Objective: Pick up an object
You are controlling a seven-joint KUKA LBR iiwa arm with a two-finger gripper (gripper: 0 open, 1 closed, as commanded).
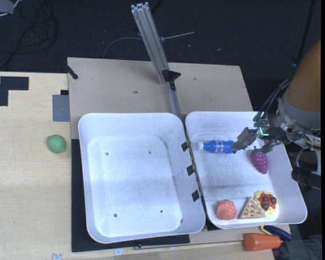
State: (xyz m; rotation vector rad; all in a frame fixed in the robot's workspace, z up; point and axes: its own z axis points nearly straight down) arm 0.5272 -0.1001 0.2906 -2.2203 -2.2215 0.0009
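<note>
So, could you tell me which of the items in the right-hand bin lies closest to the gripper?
The blue bottle, lying on its side near the bin's far edge; the gripper is at its right end. The purple fruit is slightly farther, the other two far nearer the front.

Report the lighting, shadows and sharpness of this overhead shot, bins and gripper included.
Camera view: even, soft light on both white bins, the left bin showing a faint shadow across its lower floor; no strong glare; the background above the bench is dark; the blue bottle and purple grapes are reasonably sharp; the gripper is small and slightly soft, detail hard to read.
</note>
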